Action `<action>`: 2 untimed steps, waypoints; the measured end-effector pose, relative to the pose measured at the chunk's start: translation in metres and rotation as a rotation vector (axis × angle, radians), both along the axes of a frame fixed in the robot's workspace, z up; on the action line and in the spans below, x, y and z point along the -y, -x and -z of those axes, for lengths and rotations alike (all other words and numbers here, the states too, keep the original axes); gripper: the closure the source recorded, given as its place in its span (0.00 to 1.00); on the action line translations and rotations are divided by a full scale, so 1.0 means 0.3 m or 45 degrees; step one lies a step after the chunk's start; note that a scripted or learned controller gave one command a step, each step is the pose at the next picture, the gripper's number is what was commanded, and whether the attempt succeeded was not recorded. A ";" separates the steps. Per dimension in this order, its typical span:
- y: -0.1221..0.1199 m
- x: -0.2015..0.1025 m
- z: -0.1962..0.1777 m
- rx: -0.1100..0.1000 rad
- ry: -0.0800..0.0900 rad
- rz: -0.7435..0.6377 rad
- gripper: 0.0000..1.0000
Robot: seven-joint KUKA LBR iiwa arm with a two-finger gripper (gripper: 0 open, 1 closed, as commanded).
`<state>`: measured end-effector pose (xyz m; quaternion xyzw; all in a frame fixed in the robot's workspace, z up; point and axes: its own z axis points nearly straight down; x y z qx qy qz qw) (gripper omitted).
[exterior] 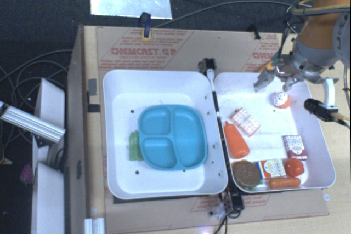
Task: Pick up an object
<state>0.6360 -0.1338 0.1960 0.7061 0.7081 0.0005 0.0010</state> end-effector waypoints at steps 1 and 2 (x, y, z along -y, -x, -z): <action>-0.107 -0.043 0.228 -0.004 -0.002 -0.002 0.00; -0.111 -0.152 0.255 0.000 -0.002 -0.003 0.00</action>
